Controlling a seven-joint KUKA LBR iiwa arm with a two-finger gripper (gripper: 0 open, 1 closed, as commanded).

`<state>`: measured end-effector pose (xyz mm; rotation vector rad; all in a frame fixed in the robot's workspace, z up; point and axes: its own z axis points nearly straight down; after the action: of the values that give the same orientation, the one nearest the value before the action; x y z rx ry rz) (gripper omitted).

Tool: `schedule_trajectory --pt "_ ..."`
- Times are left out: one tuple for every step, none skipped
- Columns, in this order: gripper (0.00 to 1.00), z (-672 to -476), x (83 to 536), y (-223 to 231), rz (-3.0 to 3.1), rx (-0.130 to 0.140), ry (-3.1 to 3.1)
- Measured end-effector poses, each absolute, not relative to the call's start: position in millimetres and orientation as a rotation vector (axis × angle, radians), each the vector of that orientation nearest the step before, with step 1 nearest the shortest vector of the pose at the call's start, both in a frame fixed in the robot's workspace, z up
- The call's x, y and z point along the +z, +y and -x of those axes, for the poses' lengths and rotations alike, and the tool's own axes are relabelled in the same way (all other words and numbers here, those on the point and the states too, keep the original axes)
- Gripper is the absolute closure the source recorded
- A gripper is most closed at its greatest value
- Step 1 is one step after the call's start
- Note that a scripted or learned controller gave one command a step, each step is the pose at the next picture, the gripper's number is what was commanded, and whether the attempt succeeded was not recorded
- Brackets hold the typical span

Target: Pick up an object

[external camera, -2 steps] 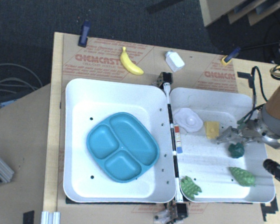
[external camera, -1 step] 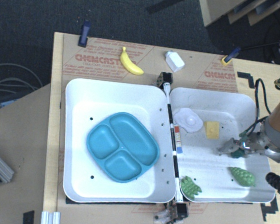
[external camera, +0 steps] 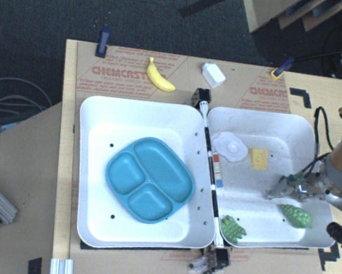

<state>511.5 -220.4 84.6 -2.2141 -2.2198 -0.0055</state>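
Observation:
My gripper (external camera: 279,187) reaches in from the right and hangs low over the middle of the right bin (external camera: 295,126). Its fingers point left, stand open and hold nothing. A green leafy piece (external camera: 296,216) lies just below and right of it. A second green piece (external camera: 232,228) rests at the bin's front left corner. Up and to the left of the gripper lies a small yellow square (external camera: 259,158), with a pale round lid-like object (external camera: 231,148) beside it.
The left bin (external camera: 99,119) holds a blue divided plate (external camera: 149,178). Behind the bins, on the bench, lie a yellow banana (external camera: 159,77) and a small white block (external camera: 213,75). A black cable (external camera: 317,128) runs along the right bin's far right rim.

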Motion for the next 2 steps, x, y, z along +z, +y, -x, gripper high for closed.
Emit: schedule_trajectory --pt "0.00 -581.8 84.7 -218.7 2.212 -0.009 -2.224" --pt "0.00 -533.7 84.4 -218.5 2.214 -0.003 -2.219"
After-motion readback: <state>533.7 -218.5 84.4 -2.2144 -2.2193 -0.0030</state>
